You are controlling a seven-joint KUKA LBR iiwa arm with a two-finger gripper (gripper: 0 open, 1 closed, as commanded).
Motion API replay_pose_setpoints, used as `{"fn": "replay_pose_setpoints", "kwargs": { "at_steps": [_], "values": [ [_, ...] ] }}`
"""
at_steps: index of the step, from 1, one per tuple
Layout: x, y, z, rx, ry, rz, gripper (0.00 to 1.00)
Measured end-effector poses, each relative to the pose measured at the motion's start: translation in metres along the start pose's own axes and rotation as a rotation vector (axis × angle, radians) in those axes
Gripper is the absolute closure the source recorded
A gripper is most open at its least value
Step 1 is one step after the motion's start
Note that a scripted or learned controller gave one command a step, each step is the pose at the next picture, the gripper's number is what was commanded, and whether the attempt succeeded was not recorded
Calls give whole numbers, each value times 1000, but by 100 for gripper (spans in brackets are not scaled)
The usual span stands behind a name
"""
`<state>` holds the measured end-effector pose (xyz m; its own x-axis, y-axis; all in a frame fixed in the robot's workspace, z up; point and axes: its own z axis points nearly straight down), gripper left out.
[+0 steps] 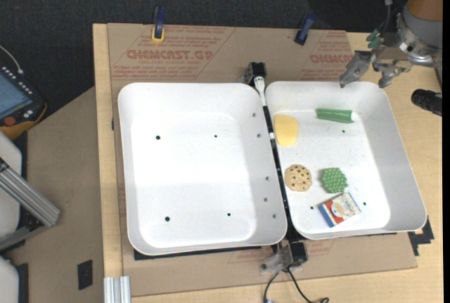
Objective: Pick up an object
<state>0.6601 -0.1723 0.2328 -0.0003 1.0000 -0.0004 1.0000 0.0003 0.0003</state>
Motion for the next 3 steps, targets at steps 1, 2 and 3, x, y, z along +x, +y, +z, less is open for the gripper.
{"fn": "replay_pose_setpoints", "kwargs": {
  "at_steps": [1, 2, 3],
  "values": [
    [25, -49, -213, -21, -5, -2, 0],
    [-58, -101, -297, -12, -9, 10, 0],
    [-52, -97, -301, -8, -6, -1, 100]
  ]
}}
